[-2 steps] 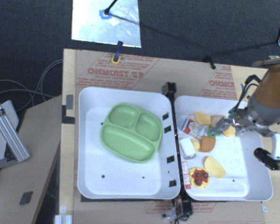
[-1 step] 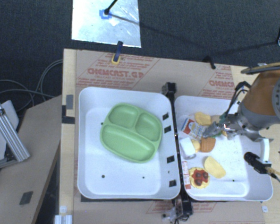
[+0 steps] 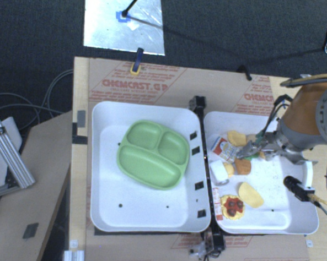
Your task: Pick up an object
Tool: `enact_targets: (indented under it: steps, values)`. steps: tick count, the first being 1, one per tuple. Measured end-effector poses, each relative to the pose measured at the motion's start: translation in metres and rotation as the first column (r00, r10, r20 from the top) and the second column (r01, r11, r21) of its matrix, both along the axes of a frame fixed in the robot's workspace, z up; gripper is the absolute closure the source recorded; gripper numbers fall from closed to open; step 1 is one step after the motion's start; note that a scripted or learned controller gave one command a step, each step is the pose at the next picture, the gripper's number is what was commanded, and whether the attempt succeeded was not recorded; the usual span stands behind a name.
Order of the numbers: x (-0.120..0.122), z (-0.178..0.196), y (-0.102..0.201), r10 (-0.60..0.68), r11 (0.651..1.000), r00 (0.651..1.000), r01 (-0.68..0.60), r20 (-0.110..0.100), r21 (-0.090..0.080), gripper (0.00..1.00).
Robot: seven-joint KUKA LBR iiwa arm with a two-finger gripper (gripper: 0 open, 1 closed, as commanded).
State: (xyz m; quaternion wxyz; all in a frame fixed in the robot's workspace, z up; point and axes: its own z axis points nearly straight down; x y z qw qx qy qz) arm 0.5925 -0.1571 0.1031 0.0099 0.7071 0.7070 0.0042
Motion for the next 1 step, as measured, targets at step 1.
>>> enact_targets:
  steps: [1]
  values:
    - [-0.0035,0.0030,0.0029,0.002,1.000,1.000,-0.002,-0.013,0.006,1.00]
